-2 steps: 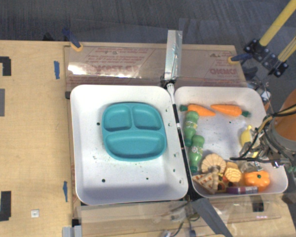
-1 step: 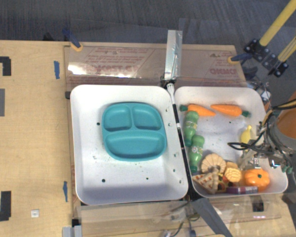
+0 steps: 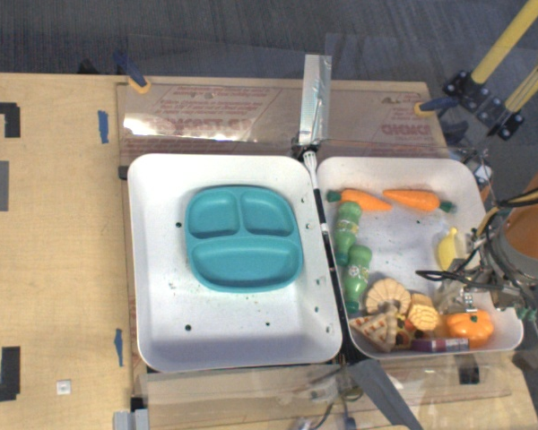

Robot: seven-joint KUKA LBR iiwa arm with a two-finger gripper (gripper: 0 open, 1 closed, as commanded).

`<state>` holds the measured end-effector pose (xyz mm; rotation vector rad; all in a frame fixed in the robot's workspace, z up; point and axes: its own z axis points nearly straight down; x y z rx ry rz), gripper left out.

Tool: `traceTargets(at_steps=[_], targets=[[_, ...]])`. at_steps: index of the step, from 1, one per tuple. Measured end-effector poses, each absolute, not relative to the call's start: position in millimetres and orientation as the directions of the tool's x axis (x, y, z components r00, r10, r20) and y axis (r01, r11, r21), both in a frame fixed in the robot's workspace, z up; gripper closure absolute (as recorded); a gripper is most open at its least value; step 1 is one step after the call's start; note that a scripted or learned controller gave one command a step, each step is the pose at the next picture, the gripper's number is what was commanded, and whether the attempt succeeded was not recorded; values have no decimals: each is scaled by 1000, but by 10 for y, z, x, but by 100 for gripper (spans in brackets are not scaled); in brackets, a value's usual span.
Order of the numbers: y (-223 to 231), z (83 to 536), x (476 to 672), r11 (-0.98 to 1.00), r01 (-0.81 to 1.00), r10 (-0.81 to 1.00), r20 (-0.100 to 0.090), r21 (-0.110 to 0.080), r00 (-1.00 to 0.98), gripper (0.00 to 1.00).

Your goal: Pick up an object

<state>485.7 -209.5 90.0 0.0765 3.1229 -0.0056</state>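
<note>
In the right bin's [image 3: 403, 177] near corner, my gripper [image 3: 466, 285] hangs low; whether it is open or closed I cannot tell. The small orange pumpkin [image 3: 471, 327] sits just toward the bin's front edge from me, roundish, no long axis.

Lighting's pretty even and bright, looks like it comes from overhead. The shallow white left bin [image 3: 161, 267] is close to blown out but keeps soft grey shading along its walls. Strong glare on the clear plastic sheet [image 3: 206, 115] behind the bins. Shadows are faint and short. Focus is a bit soft all over, with mild grain on the dark grey floor [image 3: 251, 7].
</note>
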Motion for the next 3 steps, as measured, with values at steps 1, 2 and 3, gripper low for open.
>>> traceTargets(at_steps=[1,2,3], targets=[[-1943,902,4847,1000,-25,-25,-16,-7,-1000,100],[-1851,902,4893,996,-93,-93,-15,-10,-996,100],[-1879,898,4951,988,-157,-157,-8,-2,-987,100]])
